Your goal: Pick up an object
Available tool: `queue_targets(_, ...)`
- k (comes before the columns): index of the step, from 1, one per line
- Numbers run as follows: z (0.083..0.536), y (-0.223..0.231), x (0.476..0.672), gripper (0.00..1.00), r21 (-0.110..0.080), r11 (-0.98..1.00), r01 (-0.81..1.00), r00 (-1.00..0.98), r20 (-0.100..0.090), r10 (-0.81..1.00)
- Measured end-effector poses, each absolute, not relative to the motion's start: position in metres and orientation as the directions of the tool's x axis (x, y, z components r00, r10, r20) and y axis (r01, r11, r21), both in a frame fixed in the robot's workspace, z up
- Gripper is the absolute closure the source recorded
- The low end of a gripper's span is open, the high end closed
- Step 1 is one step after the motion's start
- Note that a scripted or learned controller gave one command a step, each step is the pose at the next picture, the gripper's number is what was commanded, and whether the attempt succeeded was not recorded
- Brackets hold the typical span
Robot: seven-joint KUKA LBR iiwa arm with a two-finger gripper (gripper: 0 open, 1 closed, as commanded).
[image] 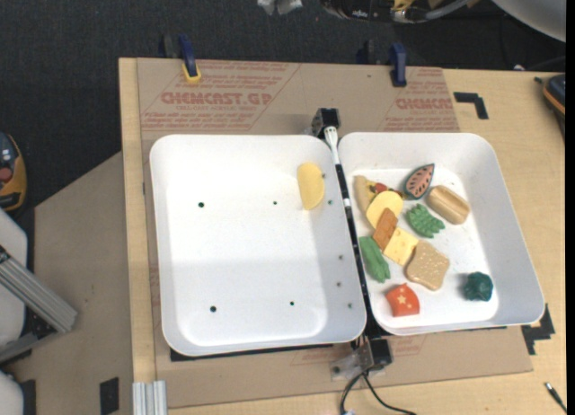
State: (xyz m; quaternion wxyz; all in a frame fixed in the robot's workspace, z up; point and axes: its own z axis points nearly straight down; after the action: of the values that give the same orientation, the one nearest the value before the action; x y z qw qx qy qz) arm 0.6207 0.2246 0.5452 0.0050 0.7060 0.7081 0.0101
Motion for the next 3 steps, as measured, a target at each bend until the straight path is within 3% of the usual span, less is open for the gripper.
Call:
queue_targets(1, 0.429, 0.224, 0.601, 1.00, -0.012, -0.001, 1.000, 0.001, -0.004, 1.000)
queue_targets(2, 0.454, 0.187, 0.619, 1.00, 0.005, -0.004, 1.000, 0.004, 0.000, 1.000)
queue_targets(3, 0.285, 0.226, 0.654, 1.00, -0.018, 0.003, 1.000, -0.003, -0.005, 1.000)
